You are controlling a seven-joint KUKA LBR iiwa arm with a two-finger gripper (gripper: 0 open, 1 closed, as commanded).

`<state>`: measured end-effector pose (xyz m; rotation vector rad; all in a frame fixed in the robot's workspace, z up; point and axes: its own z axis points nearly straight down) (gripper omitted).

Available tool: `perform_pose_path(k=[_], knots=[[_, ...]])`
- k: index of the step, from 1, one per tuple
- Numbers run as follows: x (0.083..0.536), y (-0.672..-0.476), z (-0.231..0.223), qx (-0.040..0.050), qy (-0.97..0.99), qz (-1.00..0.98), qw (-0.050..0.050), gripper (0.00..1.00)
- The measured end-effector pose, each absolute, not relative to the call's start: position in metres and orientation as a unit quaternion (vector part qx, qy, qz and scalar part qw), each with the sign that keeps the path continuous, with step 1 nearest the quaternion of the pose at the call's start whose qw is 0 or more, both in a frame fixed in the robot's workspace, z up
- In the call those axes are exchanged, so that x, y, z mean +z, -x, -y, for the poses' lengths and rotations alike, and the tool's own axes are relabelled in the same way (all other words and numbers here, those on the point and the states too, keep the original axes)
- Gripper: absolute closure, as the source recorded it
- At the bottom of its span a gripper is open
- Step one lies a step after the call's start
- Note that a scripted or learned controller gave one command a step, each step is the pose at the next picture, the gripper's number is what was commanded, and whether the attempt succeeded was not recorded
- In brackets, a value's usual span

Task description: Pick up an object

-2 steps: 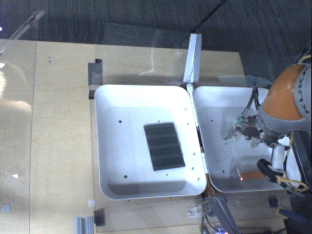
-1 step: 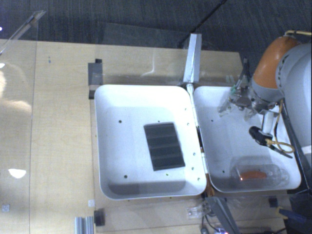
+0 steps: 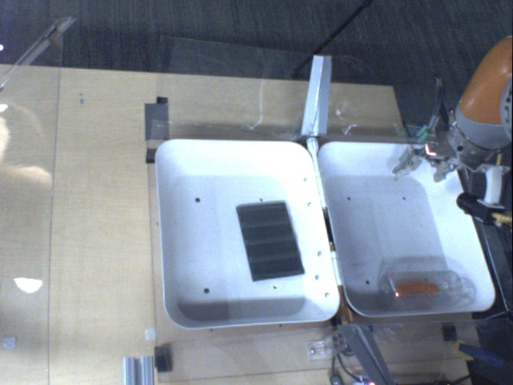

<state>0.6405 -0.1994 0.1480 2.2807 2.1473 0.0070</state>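
Two shallow white plastic bins sit side by side on the pale wooden bench (image 3: 80, 215). The left bin (image 3: 172, 215) holds a dark ribbed rectangular pad (image 3: 270, 241), lying flat and skewed near its middle. The right bin (image 3: 465, 239) holds a clear plastic capsule with an orange insert (image 3: 421, 285), resting at the near wall, probably the likelier target. The grey arm with its orange band (image 3: 489, 87) poises the two-finger gripper (image 3: 423, 157) above the right bin's far corner, well apart from the capsule; whether it is spread or closed cannot be told, and nothing visibly sits in it.
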Motion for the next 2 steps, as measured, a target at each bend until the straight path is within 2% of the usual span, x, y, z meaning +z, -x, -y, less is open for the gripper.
perform_pose_path(k=[1,2], knots=[[0.089,-0.551,0.138,0.004,-0.767,-0.642,0.004,0.0],[0.105,-0.616,0.18,0.0023,-0.713,-0.701,0.004,0.0]])
